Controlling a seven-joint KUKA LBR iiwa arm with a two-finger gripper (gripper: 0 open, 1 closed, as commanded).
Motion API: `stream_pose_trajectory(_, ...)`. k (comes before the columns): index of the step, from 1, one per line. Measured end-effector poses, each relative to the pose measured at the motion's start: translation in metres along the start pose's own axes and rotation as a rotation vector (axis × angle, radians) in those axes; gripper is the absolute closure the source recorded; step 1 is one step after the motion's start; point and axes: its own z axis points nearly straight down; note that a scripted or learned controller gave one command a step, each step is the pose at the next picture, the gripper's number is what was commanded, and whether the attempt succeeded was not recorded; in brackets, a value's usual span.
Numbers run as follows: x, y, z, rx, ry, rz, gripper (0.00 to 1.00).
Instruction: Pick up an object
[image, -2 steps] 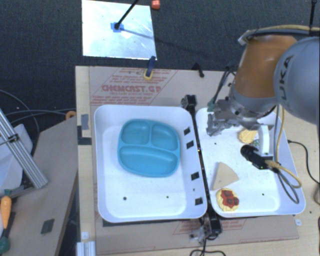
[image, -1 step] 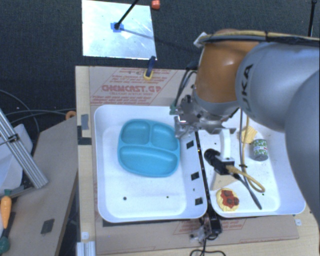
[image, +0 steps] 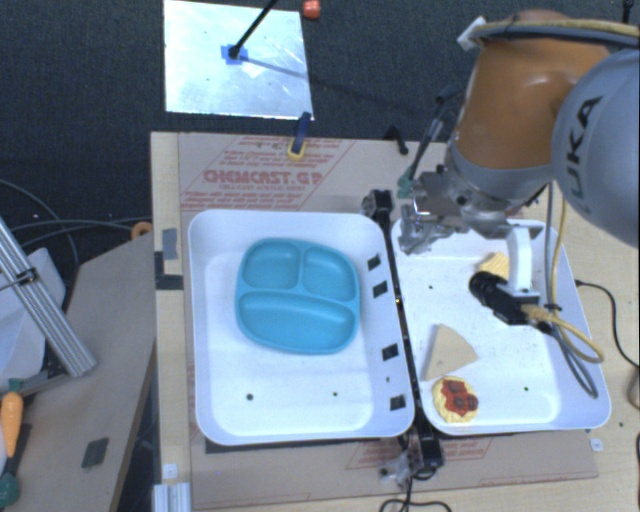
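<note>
A grey KUKA arm with an orange band (image: 520, 100) reaches in from the right above a counter (image: 270, 170) covered with printed brown cardboard, on which two shallow white bins sit side by side. The arm's wrist hangs over the upper left part of the right-hand white bin (image: 590, 400), close to the black divider that joins the two bins, and the metal gripper (image: 420, 232) at its end points down toward the bin floor; whether the jaws are spread or pressed together cannot be told from this angle, and nothing is seen between them. In the right-hand bin, a tan triangular wedge resembling a slice of bread (image: 449, 350) lies near the centre, with a small round yellow toy pizza topped in red (image: 456, 399) just below it at the bin's front edge. A pale yellow ridged piece (image: 494, 264) lies farther back, partly hidden behind a white bracket and a black cylindrical fitting with yellow cables on the arm. The left-hand white bin (image: 215, 400) carries a light blue plastic divided plate with three compartments (image: 298, 295), lying flat in its upper half, well apart from the gripper. A reflective silver sheet (image: 240, 60) lies on the dark floor beyond the counter.
</note>
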Motion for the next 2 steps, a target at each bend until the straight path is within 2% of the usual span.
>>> stream_pose_trajectory(1,0.077,0.004,0.028,0.010,0.003,-0.013,1.00)
stream_pose_trajectory(2,0.056,-0.073,0.036,0.014,0.000,-0.001,1.00)
